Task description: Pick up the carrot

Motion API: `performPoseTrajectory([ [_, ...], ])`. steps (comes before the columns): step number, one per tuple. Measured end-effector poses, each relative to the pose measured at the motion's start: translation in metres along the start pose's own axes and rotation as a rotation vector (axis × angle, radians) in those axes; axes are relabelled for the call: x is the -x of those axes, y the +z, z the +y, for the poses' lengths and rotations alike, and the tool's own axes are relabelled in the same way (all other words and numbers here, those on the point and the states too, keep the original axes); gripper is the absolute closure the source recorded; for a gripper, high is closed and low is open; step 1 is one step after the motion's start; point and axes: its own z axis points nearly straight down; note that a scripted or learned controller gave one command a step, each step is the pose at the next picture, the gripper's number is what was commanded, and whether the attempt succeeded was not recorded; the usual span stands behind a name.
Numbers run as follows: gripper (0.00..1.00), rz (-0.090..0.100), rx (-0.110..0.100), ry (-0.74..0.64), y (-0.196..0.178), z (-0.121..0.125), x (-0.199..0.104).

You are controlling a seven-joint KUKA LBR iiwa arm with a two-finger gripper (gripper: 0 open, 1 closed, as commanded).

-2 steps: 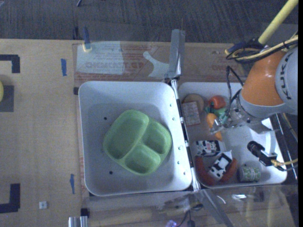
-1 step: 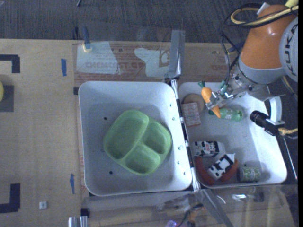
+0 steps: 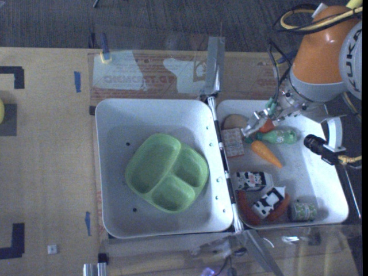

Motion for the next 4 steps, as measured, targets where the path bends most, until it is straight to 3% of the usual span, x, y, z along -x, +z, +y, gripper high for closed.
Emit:
performPoseTrajectory([
  [1,0.0,0.002,-0.002,-0.163,0.015,-0.051,-0.033],
  [2,0.0,0.001,0.0,-0.181,0.087,-0.07,0.009],
  [3,0.0,-0.001,0.03,-0.176,0.112,-0.069,0.015],
  [4,0.0,-0.02,0.042,-0.388,0.112,-0.084,0.053],
])
